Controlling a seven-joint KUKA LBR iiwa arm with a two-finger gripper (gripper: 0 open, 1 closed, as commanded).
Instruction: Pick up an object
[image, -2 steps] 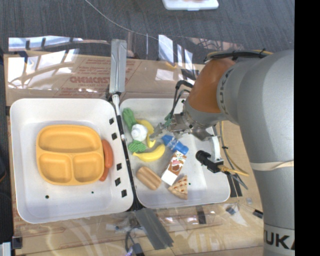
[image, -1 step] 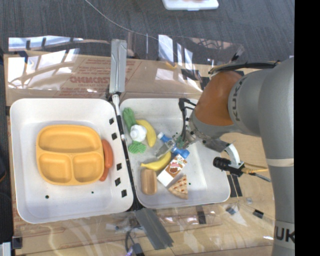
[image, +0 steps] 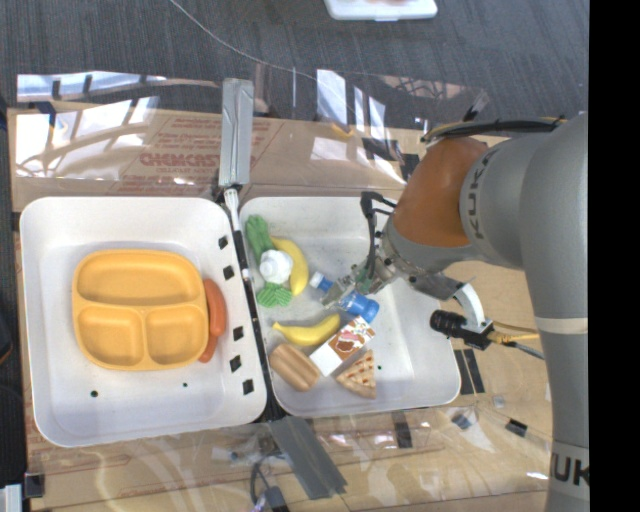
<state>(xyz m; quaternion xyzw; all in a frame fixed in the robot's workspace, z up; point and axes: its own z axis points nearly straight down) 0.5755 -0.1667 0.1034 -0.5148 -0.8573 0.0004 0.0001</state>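
The pick looks to be in its approach or grasp stage, not finished: the end effector (image: 357, 283) is low in the right bin (image: 425, 365), down among the toys, and nothing can be seen raised clear of the pile. Whether it is open or closed, I cannot tell, since the wrist and the orange band hide most of it from above. The likeliest target is the small blue object (image: 358, 306) lying directly under and touching the tip, at the middle of the bin; a smaller blue piece (image: 322, 283) sits just to its left. Near it, toward the front, lie a banana (image: 308, 329), a small carton (image: 343, 346), a pizza slice (image: 358, 375) and a hot dog bun (image: 294, 366). Farther left in the same bin are a second banana (image: 294, 262), a white bottle (image: 275, 266) and green leafy pieces (image: 260, 238). The left bin (image: 45, 385) holds a yellow divided tray (image: 138, 307) with an orange sausage (image: 214, 318) beside its right edge, well apart from the arm. What remains, judging from this, is to secure a grip and lift.
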